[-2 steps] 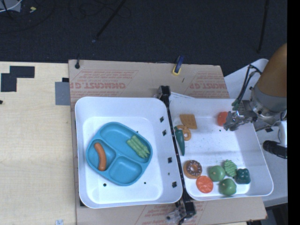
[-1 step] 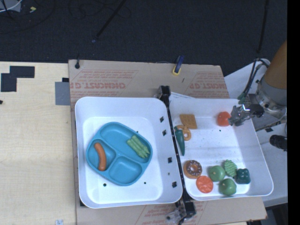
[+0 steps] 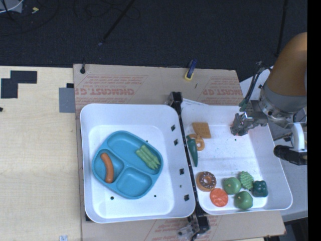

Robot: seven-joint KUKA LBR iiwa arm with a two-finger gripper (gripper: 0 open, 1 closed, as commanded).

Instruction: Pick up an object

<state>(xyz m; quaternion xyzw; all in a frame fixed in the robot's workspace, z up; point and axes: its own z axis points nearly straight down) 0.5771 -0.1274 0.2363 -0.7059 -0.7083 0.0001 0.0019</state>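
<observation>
1. The surface is pale wood with a sheet of brown cardboard on it. Two white bins sit on the cardboard, side by side.
2. The left bin holds a blue tray. A little sausage and some green beans lie in the tray.
3. The right bin holds the toy food that can be picked up. A cracker, a pretzel and a dark green pepper lie near its left wall. A donut, a red tomato, two green apples and some other green toys lie in a bunch at the near end.
4. The gripper hangs over the far right part of the right bin, well apart from all the food. I cannot tell if its fingers are open or closed, and I see nothing in them.
5. To do this step well, I think it should choose one toy with room around it. The cracker or the donut look easier than the crowded green toys.
6. It should stop right above that toy, go straight down, squeeze around the middle, then lift slowly.
</observation>
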